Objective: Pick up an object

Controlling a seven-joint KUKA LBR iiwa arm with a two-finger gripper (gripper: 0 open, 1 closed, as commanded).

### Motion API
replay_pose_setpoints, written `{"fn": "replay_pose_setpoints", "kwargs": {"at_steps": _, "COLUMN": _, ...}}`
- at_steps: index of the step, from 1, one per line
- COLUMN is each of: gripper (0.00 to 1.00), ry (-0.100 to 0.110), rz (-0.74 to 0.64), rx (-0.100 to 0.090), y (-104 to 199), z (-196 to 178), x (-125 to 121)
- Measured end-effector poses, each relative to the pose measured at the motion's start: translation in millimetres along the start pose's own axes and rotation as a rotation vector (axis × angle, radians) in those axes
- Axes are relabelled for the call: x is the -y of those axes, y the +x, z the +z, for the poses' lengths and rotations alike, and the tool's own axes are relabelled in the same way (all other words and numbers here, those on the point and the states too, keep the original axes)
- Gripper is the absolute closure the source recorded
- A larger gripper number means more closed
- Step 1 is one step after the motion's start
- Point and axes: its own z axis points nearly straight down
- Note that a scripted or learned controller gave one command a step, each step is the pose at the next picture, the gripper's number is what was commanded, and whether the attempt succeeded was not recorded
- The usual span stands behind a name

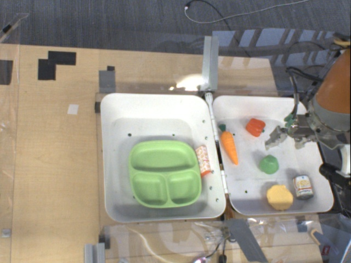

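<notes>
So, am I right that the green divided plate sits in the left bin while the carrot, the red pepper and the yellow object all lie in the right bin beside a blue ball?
Nearly: the camera view shows a green ball, not blue. The green divided plate does sit in the left bin, and the carrot, red pepper and yellow object lie in the right bin.

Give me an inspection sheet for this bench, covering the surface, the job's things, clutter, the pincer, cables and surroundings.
Surface: wooden bench bearing a left bin and a right bin.
Job's things: in the right bin, a carrot, red piece, green ball, yellow lump, small can; in the left bin, a small packet.
Clutter: green divided plate in the left bin.
Pincer: the pincer is above the right bin, with nothing seen between its fingers.
Cables: one loop on the floor.
Surroundings: grey carpet.
</notes>
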Motion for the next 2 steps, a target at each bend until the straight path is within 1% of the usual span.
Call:
{"fn": "replay_pose_setpoints", "kwargs": {"at_steps": 1, "gripper": 0.00, "ry": -0.003, "rz": -0.042, "rx": 0.001, "y": -33, "z": 114, "x": 1}}
{"fn": "replay_pose_setpoints", "kwargs": {"at_steps": 2, "gripper": 0.00, "ry": -0.015, "rz": -0.031, "rx": 0.002, "y": 6, "z": 119, "x": -53}}
